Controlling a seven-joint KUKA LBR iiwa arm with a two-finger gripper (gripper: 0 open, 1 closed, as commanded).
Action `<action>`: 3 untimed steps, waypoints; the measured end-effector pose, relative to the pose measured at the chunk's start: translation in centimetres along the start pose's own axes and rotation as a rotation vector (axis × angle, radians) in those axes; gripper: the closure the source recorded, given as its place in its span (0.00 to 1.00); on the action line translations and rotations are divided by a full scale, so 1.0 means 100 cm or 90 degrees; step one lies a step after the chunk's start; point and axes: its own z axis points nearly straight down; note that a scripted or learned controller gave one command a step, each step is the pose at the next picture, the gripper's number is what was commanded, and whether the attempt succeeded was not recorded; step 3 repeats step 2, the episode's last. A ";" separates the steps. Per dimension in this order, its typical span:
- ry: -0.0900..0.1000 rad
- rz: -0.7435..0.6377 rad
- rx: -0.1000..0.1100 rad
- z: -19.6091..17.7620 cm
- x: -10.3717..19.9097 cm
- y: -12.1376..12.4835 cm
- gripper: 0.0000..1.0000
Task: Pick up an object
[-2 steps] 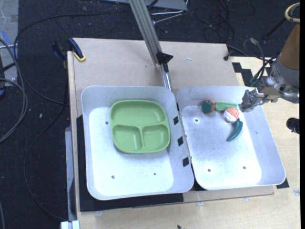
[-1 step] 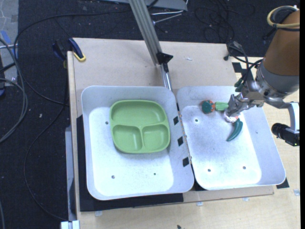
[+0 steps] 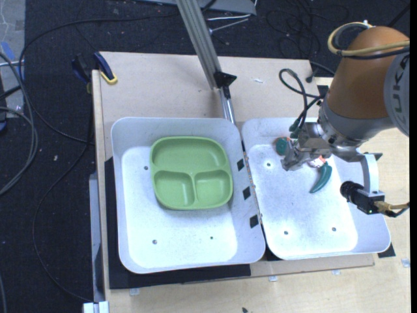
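The right bin (image 3: 306, 233) has open white floor toward its near edge. The gripper (image 3: 294, 160) hangs over its far part; whether it grips anything I cannot tell. A teal curved object (image 3: 321, 179) lies just beside it. A green divided plate (image 3: 192, 173) sits in the left bin (image 3: 176, 240).

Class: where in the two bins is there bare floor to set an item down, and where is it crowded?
Free: left bin below the green tray; right bin's near half. Crowded: right bin's far end, around the end effector and teal objects.
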 end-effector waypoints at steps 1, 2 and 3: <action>0.000 0.001 0.000 0.018 0.050 -0.014 1.00; 0.000 0.000 -0.001 0.012 0.104 -0.022 1.00; 0.000 0.000 -0.001 0.012 0.104 -0.022 1.00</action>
